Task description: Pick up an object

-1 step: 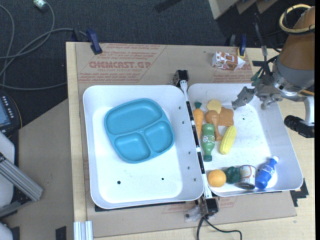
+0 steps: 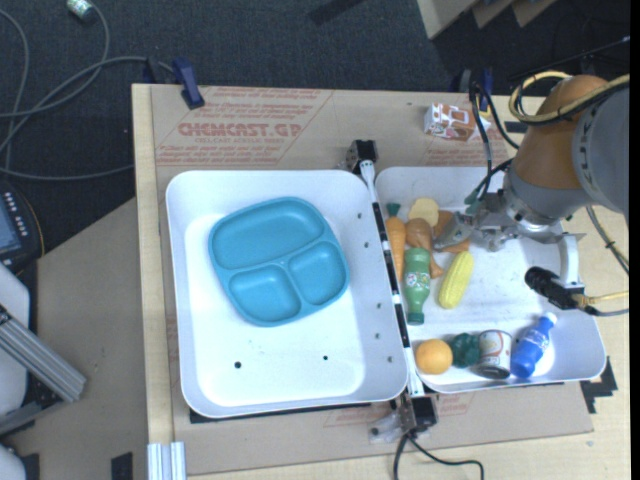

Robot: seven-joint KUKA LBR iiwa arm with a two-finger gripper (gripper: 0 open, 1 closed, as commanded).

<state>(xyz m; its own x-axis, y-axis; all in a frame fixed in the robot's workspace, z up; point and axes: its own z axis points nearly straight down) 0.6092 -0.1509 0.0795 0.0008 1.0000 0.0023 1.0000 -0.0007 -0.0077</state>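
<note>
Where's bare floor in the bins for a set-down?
Left bin: bare floor below the blue tray. Right bin: small bare patch right of the corn, above the blue bottle. Crowded along its left wall and front edge; gripper works the top.

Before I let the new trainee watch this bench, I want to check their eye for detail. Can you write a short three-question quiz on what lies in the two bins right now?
1. True or false: the blue divided plate lies in the left bin.
2. Which lies nearest the corn cob? A) blue bottle B) green bottle C) orange
3. Fill in: the tool hovers over the ____ bin, near its far end.

Key: 1 true; 2 B; 3 right
</note>
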